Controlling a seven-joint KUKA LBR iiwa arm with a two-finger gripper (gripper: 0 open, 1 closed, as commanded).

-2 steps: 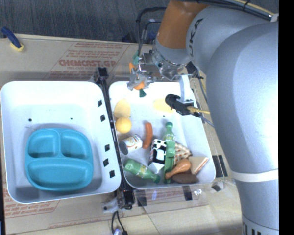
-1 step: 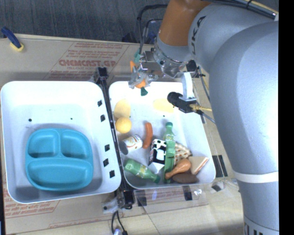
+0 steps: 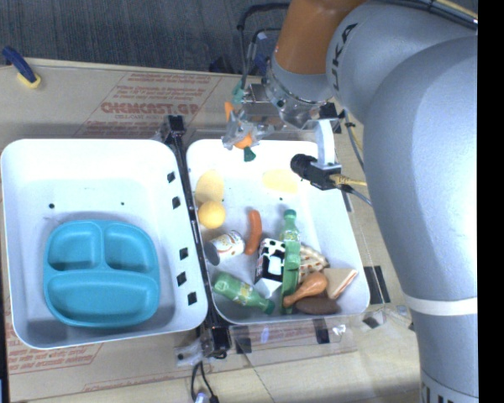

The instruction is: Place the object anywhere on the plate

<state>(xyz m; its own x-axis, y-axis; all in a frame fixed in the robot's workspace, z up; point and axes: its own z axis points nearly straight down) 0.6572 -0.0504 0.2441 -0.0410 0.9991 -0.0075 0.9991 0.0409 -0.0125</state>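
Cardboard sheet (image 3: 151,99) under white bins (image 3: 25,166)

Blue plate (image 3: 102,275); white bins (image 3: 25,166); green bottles (image 3: 242,292); yellow lemons (image 3: 208,186); orange sausage (image 3: 253,230); black-and-white patterned box (image 3: 271,261).

Plate (image 3: 102,275) lies in left bin (image 3: 34,162); food items (image 3: 269,263) crowd right bin (image 3: 340,217).

Bulky grey arm (image 3: 412,141) with an orange band (image 3: 315,23) (black lettering beside it), black cables along it.
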